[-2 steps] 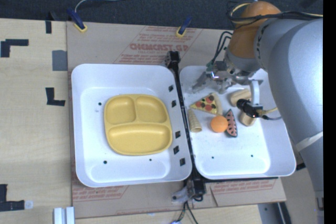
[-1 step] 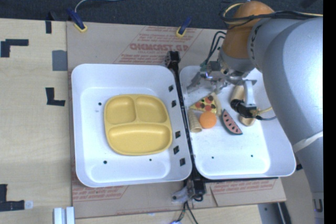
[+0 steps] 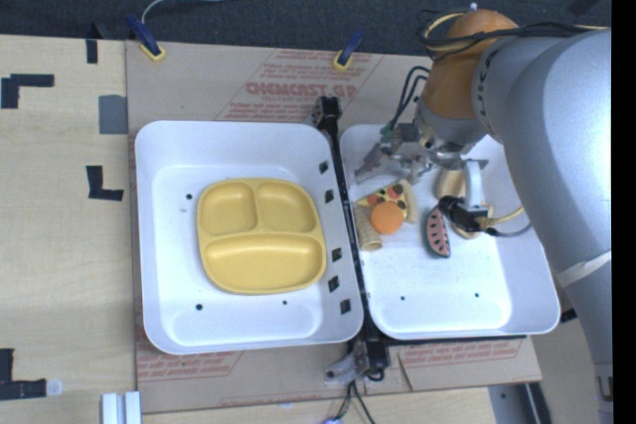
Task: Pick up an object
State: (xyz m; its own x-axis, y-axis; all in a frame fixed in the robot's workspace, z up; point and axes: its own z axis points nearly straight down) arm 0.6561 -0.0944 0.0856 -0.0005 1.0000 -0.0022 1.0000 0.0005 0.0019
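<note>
My gripper (image 3: 390, 164) hangs low over the back left part of the right bin (image 3: 497, 308), with the grey arm and its orange band behind it. Just in front of the gripper lies a small red and yellow toy (image 3: 395, 196), partly hidden by the gripper. An orange ball (image 3: 387, 219) sits against that toy, and a tan cone-shaped piece (image 3: 370, 236) lies at the ball's left by the bin wall. A watermelon slice (image 3: 437, 233) rests to the right of the ball. Nothing can be seen held.
The left bin (image 3: 169, 313) holds a yellow divided plate (image 3: 261, 235). A black divider (image 3: 343, 223) runs between the two bins. The arm covers the right bin's back right corner. Cardboard lies under both bins.
</note>
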